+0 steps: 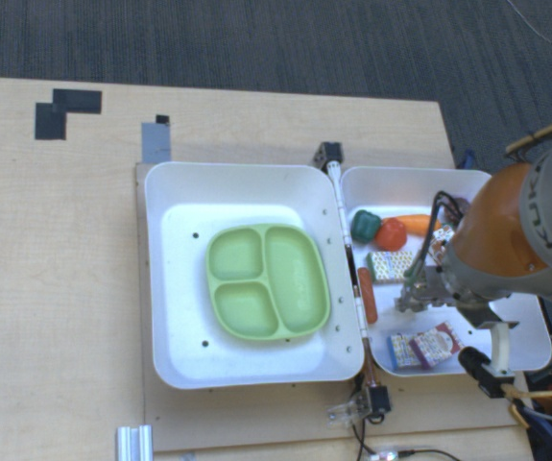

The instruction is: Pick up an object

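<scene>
The right bin [535, 339] holds several small items. A green piece [365, 224], an orange carrot [412, 225] and a red block [389, 237] lie at its far left. Below them are a pale speckled packet [389, 265] and a thin red stick [368, 297] along the left wall. Colourful snack packets [423, 346] lie at the near side. My gripper [412, 298] reaches down into the middle of this bin, just right of the red stick and above the snack packets. The arm's orange band [496, 229] hides the bin's right half.
The left bin [175, 286] holds a light green divided plate [268, 281]. A black clamp [329, 152] sits at the far end of the wall between the bins. Cables and a connector [372, 403] lie at the bench's near edge.
</scene>
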### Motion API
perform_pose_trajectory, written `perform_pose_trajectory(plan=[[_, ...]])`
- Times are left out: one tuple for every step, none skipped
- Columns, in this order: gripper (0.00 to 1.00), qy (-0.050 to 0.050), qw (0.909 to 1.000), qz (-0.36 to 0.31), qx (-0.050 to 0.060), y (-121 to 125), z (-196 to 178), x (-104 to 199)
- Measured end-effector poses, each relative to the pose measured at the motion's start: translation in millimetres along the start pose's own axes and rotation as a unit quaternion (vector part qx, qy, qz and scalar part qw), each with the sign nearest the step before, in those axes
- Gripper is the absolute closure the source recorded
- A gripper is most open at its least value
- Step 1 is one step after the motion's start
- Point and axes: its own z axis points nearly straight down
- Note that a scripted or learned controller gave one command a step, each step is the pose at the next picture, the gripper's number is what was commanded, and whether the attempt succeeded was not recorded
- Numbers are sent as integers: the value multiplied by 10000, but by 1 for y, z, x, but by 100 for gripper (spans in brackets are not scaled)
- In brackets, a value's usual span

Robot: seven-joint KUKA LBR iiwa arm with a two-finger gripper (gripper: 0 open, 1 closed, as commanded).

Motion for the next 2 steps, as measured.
perform_pose_trajectory(plan=[[0,1,10000,-2,2,0,0,0],[100,1,10000,-11,-15,2,-10,1]])
